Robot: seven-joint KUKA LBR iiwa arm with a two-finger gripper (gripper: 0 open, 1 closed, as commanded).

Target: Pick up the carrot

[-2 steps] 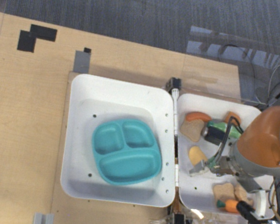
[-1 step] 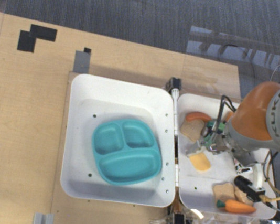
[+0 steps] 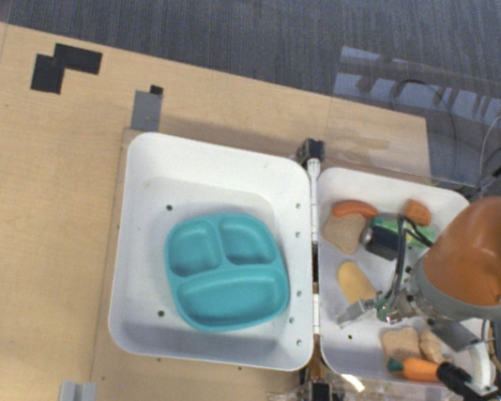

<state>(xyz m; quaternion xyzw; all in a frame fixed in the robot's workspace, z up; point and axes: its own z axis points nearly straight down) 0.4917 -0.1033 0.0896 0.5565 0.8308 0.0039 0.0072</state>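
Bench [image 3: 45, 237]: light wood top carrying two shallow white bins side by side; black tape patches at its far left.
Left bin [image 3: 154, 179]: white, rounded corners, holding one item.
Right bin [image 3: 328, 336]: white, touching the left bin along a shared edge; it holds the food items and the arm's working end.
Arm [image 3: 478, 250]: grey with an orange band, entering from the right and covering the right part of the right bin.
Tray [image 3: 224, 271]: teal, three compartments, lying flat and slightly turned in the middle of the left bin.
Gripper [image 3: 365, 311]: low inside the right bin, just beside the yellow wedge; fingers slightly spread, nothing between them.
Carrot [image 3: 417, 368]: orange with a green tip, lying flat near the right bin's front edge, against the tan pieces, apart from the gripper.
Tan pieces [image 3: 403, 342]: two bread-like lumps just behind the carrot.
Yellow wedge [image 3: 356, 282]: mid-bin.
Tan slice [image 3: 343, 231]: near the far side, just below the sausage.
Sausage [image 3: 356, 209]: reddish-orange, at the far wall.
Orange piece [image 3: 418, 211]: far right corner, type unclear.
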